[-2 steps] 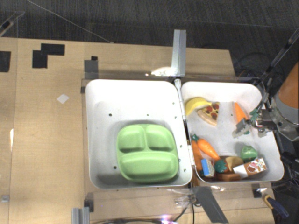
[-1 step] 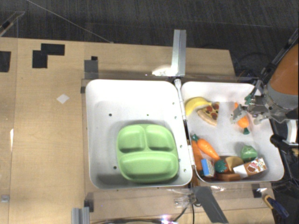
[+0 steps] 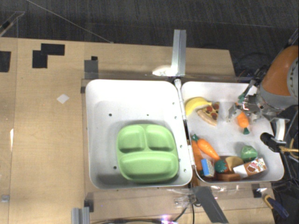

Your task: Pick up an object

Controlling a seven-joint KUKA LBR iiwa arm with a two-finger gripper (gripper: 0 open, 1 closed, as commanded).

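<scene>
Lighting is even and fairly bright, apparently from overhead. We note soft, diffuse shadows: a faint one along the inner walls of the left bin (image 3: 96,139), and a darker patch under the near-left edge of the green tray (image 3: 147,151). The white bin floors are near overexposed, washing out surface detail. A bright specular spot sits on the metal post (image 3: 179,55) base between the bins. The dark floor (image 3: 140,8) at top is dim but shows texture. Focus is moderate overall; small toys in the right bin (image 3: 275,169) look soft, edges slightly smeared. We see no obvious edge distortion.
</scene>
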